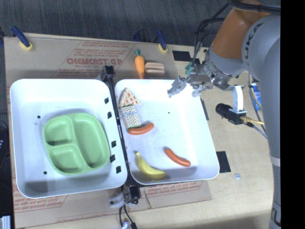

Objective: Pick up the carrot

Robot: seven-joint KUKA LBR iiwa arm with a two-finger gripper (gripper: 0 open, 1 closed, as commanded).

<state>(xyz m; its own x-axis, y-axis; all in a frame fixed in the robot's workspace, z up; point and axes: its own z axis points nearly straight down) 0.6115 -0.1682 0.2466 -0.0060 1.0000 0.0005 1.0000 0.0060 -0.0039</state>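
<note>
The carrot (139,66), orange with a green top, lies on the cardboard just behind the right bin's (202,128) far rim, outside both bins. A bun-like toy (154,68) rests right beside it. My gripper (185,90) hangs over the far right part of the right bin, to the right of the carrot and apart from it. Its two fingers stand spread with nothing between them.
In the right bin lie a pizza slice (127,98), a patterned wedge (129,115), two sausages (141,129) (177,157) and a banana (148,168). The left bin (24,99) holds a green divided plate (75,142). Blue clamps (162,46) grip the cardboard's far edge.
</note>
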